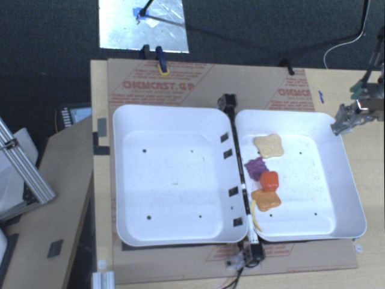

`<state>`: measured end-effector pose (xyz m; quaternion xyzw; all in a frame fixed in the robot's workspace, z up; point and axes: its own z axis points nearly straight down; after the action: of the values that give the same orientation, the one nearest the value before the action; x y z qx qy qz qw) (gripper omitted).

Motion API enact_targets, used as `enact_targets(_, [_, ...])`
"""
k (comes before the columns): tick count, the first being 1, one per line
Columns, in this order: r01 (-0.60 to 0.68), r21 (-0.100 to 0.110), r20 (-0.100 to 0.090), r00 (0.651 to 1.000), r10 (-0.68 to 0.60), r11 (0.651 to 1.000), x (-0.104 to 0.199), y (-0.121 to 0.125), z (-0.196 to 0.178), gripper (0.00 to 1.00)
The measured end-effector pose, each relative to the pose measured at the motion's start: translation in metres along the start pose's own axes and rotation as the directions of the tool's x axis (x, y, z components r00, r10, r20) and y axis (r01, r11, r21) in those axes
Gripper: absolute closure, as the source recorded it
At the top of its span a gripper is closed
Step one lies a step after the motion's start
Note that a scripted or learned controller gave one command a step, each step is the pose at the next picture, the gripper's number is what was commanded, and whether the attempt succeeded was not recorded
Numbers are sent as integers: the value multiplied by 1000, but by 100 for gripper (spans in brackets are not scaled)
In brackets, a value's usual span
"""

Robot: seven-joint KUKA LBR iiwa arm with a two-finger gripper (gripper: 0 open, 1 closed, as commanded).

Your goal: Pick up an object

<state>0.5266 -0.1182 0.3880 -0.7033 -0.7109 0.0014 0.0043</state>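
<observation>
The right bin (pixel 337 179) holds several small items along its left side. A beige flat piece (pixel 268 145) lies farthest back. In front of it sit a purple lump (pixel 256 168), a red-orange block (pixel 269 180) and an orange piece (pixel 266 200), close together. A thin yellow sliver (pixel 254 217) rests by the divider. My gripper (pixel 346 120) hangs at the right edge of the view, over the right bin's back right corner, well away from the items.
The left bin (pixel 174 173) stands beside the right one, joined by a black clamp strip (pixel 236 167). Both rest on a cardboard sheet (pixel 198 80). A shiny metal plate (pixel 143 15) lies beyond the bench, and cables run across the dark floor.
</observation>
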Motion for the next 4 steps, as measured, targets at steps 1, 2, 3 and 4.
enact_targets(1, [-17,-21,11,1000,17,1000,-70,-44,-96,100])
enact_targets(2, [2,-18,4,1000,-2,1000,19,-40,-150,100])
enact_targets(3, [0,3,2,1000,0,1000,88,-40,-13,100])
enact_targets(4, [-2,-27,2,1000,2,1000,130,-40,-154,100])
